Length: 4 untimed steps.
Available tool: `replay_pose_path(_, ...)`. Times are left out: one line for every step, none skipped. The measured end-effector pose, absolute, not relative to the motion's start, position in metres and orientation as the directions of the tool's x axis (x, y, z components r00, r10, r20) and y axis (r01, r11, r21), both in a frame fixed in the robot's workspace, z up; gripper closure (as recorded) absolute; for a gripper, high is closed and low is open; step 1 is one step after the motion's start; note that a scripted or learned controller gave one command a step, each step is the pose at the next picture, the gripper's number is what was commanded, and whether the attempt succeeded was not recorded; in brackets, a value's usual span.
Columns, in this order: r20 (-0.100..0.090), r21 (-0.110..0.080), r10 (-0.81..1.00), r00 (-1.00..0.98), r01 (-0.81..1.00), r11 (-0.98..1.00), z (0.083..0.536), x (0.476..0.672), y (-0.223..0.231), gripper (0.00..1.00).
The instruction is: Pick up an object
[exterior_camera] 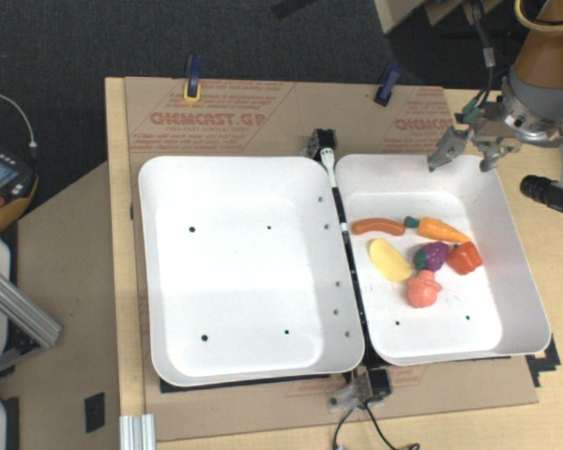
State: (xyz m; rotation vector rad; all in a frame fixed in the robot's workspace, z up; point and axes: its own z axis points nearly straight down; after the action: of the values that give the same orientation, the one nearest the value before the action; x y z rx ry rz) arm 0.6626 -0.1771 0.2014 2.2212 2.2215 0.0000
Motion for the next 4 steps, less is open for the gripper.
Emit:
replay_pose_path(-0.002,0.004,1.0,-0.001,1.0,0.001,0.213,0.664,-0.177,1.0)
replay_pose_path(0.001,-0.006,1.0,0.003,1.0,-0.003,0.162,0.616,-0.226,1.0)
replay_pose_path(0.001,-0.004,1.0,0.008,1.0,-0.008,0.215,0.487,-0.226,1.0)
replay_pose_path(-0.002,0.005,1.0,-0.004,1.0,0.004,0.239,0.526,-0.193,1.0)
